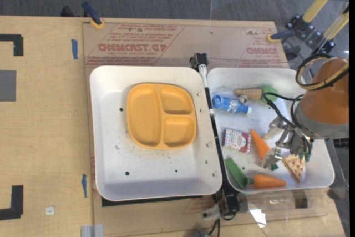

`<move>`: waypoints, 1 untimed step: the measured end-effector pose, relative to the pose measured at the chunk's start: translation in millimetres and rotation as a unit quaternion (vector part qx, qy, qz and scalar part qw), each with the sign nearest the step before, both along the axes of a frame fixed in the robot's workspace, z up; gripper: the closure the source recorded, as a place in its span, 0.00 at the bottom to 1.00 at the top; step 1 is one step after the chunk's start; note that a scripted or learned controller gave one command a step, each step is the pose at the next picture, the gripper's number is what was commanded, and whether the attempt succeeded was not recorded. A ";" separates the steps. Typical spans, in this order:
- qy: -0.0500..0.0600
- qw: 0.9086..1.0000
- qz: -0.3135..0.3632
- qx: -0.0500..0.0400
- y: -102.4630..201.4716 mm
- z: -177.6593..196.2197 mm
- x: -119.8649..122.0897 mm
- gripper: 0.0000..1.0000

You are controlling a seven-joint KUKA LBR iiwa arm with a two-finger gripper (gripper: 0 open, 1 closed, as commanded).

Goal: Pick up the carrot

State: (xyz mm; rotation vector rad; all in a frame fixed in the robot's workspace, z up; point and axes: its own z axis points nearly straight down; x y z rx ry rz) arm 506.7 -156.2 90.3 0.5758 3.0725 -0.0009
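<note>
Two orange carrot-like pieces lie in the right bin (324, 175). One carrot (269, 181) rests along the bin's front wall, with a green leafy top (237, 172) pointing left. A shorter orange piece (259, 144) lies tilted in the middle of the bin. My gripper (273, 146) hangs low just right of that shorter piece, its metal fingers spread open and nothing between them. The arm's orange band (328, 100) covers the bin's right side.
In the same bin are a blue bottle (230, 104), a pink carton (237, 140), a tan cone with a green end (249, 93) and a pizza slice (294, 167). The left bin (105, 175) holds a yellow divided plate (161, 115).
</note>
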 end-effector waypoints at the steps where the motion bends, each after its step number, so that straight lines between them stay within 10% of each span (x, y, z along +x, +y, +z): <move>1: -0.005 0.999 0.046 -0.002 57.4 1.2 -19.2 0.00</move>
